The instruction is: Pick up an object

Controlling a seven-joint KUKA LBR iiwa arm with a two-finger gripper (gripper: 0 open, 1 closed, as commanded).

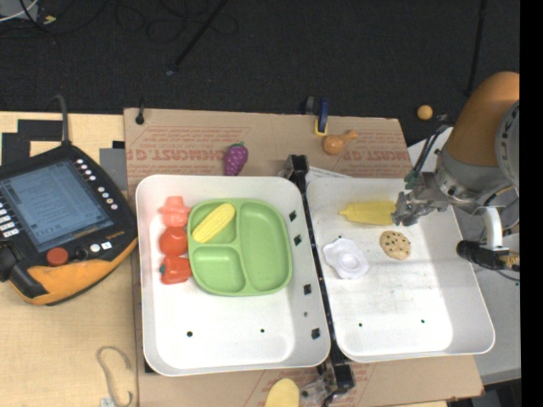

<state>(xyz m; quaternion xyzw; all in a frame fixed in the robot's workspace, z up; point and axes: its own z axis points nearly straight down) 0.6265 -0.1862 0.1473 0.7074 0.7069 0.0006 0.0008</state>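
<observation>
Reaching in from the right of the frame, the gripper (404, 211) hangs low over the upper part of the right bin (458, 329). Its fingertips are very near the right end of a yellow banana-like piece (369, 214), which lies flat with its long axis left to right across the picture. So this piece stretches away to the left of the fingers, and I judge it the likely thing to pick. Whether the fingers are wide or narrow I cannot tell, because they are small and dark here; nothing shows between them.

Just below the gripper, a little to the left, lies a cookie (395, 244), and further left a white cup-like piece (345, 258); both are apart from the yellow piece.

The bin floor is smooth, white and flat, with free room in its lower half. The left bin (221, 346) holds a green tray (246, 248) with a corn cob (212, 221), well apart from the gripper.
</observation>
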